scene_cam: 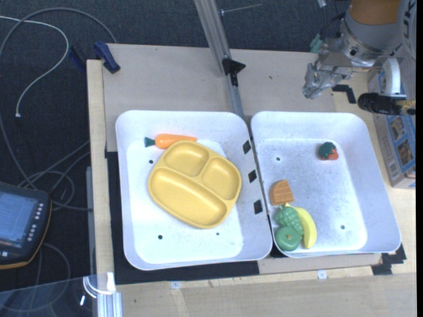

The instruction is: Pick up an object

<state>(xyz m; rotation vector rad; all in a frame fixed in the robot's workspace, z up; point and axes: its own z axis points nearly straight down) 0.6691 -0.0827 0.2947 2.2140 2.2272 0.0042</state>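
2 bins lie below the pincer (pixel 319 84), strawberry (pixel 327 151) nearest.

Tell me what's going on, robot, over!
Gripper above bench, behind right bin. Nothing held. Tomato nearest, alone, nothing blocking it. Over.

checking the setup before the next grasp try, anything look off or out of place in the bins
Nothing is spilled or broken. The yellow divided plate lies at a slant in the left bin, with the toy carrot tucked against its upper edge. The right bin's toys sit apart, most bunched at its lower left corner.
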